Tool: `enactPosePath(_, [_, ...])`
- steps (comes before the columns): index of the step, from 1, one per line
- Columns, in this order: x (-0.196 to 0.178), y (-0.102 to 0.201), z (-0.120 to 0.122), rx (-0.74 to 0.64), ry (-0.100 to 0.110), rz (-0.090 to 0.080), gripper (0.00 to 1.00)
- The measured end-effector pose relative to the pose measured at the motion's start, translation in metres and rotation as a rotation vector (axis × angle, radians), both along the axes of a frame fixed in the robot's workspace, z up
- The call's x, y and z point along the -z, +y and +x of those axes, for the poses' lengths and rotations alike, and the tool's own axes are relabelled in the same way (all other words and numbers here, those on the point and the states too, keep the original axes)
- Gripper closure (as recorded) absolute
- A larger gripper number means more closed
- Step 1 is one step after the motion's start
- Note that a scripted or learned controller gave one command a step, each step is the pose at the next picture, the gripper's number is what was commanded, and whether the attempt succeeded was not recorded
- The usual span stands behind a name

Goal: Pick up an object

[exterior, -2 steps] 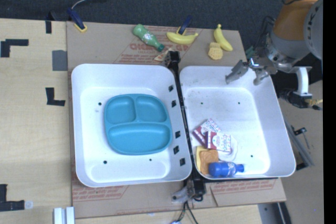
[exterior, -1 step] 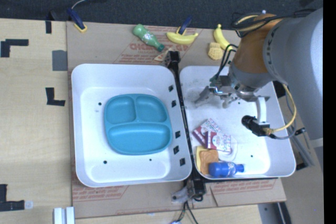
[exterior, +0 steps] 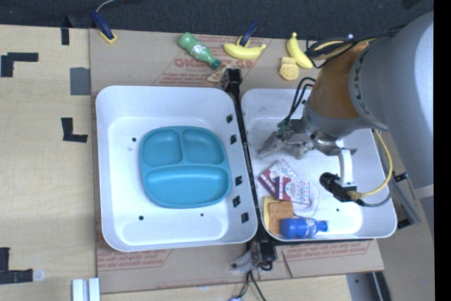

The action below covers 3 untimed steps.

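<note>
I am hovering my gripper (exterior: 282,141) with fingers spread apart, holding nothing, in the right bin (exterior: 373,222). Candy packets (exterior: 285,183) are lying just beside it at six o'clock, a blue bottle (exterior: 301,227) farther down.

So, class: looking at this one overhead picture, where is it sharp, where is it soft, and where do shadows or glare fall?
Camera view: lighting even and diffuse; the blue tray is crisp, with soft sheen on its surface; the arm's grey body, nearest the lens, looks large and soft-edged; faint shadow lies under the gripper on the right bin; the white bins are bright but not blown out.
</note>
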<state>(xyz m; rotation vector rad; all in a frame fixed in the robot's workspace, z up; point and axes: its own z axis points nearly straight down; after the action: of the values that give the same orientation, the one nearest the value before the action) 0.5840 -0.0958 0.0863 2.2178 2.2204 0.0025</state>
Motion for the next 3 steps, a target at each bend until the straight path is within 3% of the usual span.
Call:
enactPosePath(1, [-0.010, 0.000, 0.000, 0.000, -0.001, -0.001, 1.00])
enactPosePath(2, [-0.010, 0.000, 0.000, 0.000, 0.000, -0.001, 0.00])
enactPosePath(3, [0.000, 0.000, -0.017, 0.000, -0.003, -0.001, 0.00])
